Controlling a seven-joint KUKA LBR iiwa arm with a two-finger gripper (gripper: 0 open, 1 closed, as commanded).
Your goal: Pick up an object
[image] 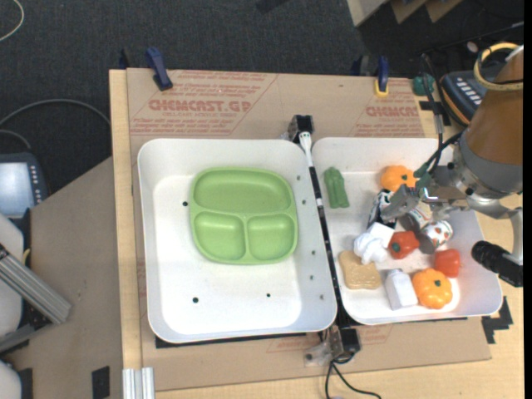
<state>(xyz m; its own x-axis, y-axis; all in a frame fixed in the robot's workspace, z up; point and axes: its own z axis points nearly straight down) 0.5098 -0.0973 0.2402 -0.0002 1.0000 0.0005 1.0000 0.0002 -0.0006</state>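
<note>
Tool (pixel 405 209) low over glossy round plastic toys (pixel 414 256) in smooth right bin (pixel 478 306), finger state unclear.

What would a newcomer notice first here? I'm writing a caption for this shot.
Probably the light green three-compartment plastic tray, lying alone in the left white bin. Next, the jumble of small toy foods in the right white bin, where the hand hangs above them.
</note>
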